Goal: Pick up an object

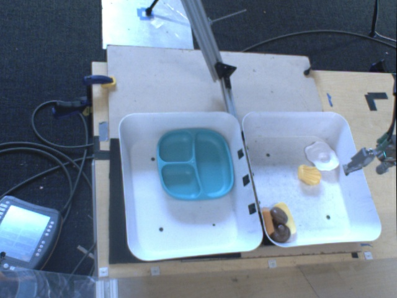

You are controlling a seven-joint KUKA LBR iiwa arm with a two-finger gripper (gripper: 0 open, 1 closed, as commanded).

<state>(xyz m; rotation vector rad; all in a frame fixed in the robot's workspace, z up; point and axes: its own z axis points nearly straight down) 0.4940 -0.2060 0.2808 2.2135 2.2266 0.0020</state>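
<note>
While the bench [205, 79] stretches pale beneath the camera, two white bins sit side by side on it, and that is the biggest thing going here. Left bin [139, 228] first: it carries a teal divided plate [195, 164], three compartments, lying flat near the bin's middle. Right bin [366, 219] next, and this is where the pickable stuff lies. Down at its front left corner, hard against the wall shared with the other bin, rests a yellow dish with brown lumps [279, 221]. Up toward the far right side lies a white flat piece [321, 156], and just beside it, nearer the front, a small yellow ridged object [309, 175]; those two sit close together, nearly touching. And here I am, my gripper [365, 160] poking in from the right edge, over the right bin's right rim, clear of everything, gripping nothing that I can make out. How far apart my fingers are, I honestly cannot tell from this angle; too small, too blurred.
</note>
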